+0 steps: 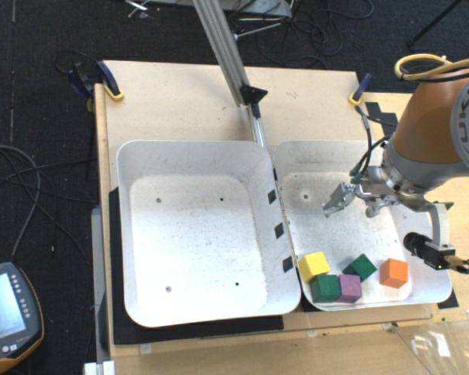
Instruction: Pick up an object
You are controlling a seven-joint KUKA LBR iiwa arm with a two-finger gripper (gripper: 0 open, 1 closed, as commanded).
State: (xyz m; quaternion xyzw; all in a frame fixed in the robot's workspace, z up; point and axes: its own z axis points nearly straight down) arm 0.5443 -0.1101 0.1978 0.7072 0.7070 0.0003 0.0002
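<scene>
While gripper (340, 199) hovers mid-bin, blocks (350, 276) crowd near rim.

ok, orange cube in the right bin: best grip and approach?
Take the orange cube straight from above, closing on its left and right faces. It sits apart from the green cube, so the left face looks free. Its far and right sides lie close to the right bin wall, so come down steeply, not at a slant.

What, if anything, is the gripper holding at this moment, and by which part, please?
Nothing: the gripper hangs over bare floor in the right bin, nothing between its fingers. The blocks, such as the yellow block and orange block, lie apart from it.
</scene>
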